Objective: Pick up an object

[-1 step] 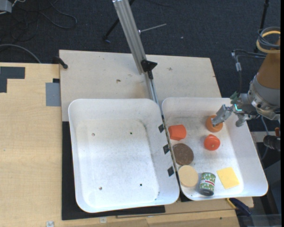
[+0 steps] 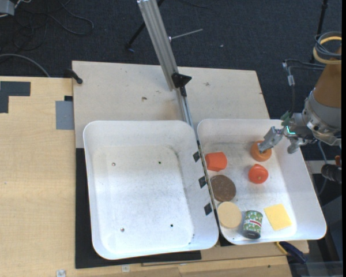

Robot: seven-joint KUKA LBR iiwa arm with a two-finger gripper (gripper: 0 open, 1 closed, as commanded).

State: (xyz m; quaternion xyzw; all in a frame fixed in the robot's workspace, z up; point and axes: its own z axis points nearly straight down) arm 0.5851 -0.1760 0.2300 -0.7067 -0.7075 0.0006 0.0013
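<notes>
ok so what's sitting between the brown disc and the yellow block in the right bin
In the camera view, a small green-patterned can and a tan disc lie between the brown disc and the yellow block.

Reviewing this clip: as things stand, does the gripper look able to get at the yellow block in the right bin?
Probably yes. The yellow block lies flat with open space above it, a small gap from the green can, and the gripper hovers over the same bin.
</notes>
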